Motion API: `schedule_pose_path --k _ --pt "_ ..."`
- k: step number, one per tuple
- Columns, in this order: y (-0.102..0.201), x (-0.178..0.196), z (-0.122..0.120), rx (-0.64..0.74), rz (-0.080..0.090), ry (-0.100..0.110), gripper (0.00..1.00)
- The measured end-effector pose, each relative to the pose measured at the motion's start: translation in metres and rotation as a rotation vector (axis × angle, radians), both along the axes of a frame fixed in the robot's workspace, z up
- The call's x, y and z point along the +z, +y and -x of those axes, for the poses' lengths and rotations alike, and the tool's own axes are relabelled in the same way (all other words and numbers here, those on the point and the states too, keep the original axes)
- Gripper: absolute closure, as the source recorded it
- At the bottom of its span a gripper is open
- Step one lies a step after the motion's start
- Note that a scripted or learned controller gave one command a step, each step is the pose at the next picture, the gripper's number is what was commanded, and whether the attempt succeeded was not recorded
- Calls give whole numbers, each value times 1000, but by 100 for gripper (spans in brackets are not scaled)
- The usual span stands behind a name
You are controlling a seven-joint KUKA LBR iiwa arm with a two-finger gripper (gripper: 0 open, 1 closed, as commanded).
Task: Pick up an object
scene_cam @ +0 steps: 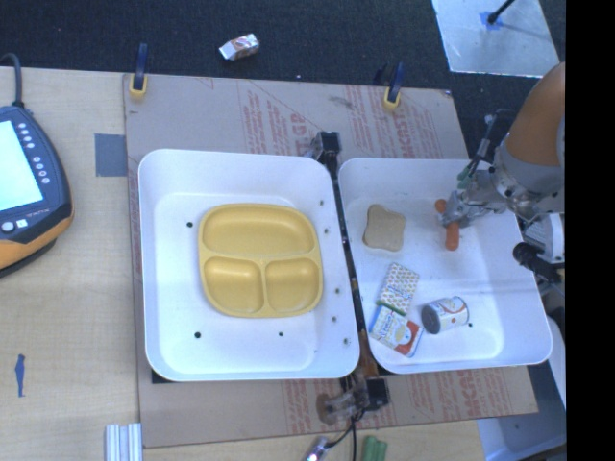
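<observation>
Hovering over the right bin (500, 349), our gripper (459, 209) sits just above an orange stick (451, 234); grip state unclear, so we judge nothing lifted yet.

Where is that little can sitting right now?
In the camera view, the small can lies on its side in the right-hand bin, toward its near edge, just right of the two snack packets.

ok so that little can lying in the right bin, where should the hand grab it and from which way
Probably from straight above, fingers closing across the can's round body near its middle. It lies on its side on the right bin floor, dark end toward the small carton, so the curved flanks are free while a grip along its length looks awkward.
</observation>
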State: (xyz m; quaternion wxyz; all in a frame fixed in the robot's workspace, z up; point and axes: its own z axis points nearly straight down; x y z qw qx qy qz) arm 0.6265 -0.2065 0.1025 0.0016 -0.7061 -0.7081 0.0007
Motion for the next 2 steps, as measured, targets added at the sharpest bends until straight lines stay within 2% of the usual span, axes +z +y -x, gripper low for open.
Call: schedule_pose_path --k 1,2 --pt "73 47 -17 1 0 -2 100" --pt "148 101 19 2 0 0 100"
